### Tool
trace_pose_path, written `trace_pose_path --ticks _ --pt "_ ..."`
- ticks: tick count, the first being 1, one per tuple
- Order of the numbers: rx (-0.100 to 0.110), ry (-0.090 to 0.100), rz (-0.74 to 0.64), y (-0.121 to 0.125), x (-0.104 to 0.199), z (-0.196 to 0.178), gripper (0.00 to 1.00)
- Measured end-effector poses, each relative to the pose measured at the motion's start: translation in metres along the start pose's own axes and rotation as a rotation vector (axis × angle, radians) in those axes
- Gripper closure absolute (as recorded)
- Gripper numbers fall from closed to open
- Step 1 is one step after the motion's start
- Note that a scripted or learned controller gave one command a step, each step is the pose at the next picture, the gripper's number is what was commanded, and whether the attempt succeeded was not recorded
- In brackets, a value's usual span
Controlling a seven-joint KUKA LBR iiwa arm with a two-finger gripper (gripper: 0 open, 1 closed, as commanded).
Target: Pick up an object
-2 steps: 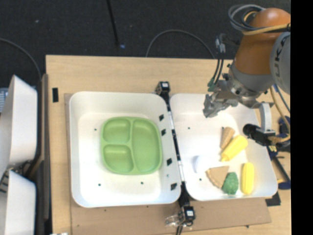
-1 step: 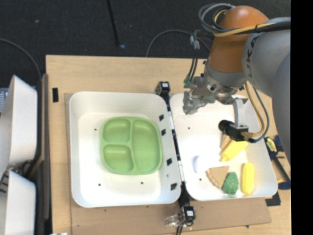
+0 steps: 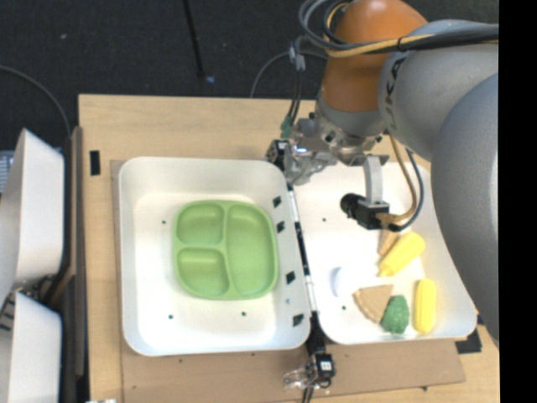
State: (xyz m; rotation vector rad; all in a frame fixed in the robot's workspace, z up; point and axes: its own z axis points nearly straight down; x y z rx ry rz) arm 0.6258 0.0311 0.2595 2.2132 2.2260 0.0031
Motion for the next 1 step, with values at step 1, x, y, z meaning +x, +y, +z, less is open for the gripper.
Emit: trace_pose_path --ticks 1 --pt "0.001 0.0 0.0 0.0255 0.0481 0.022 1.0"
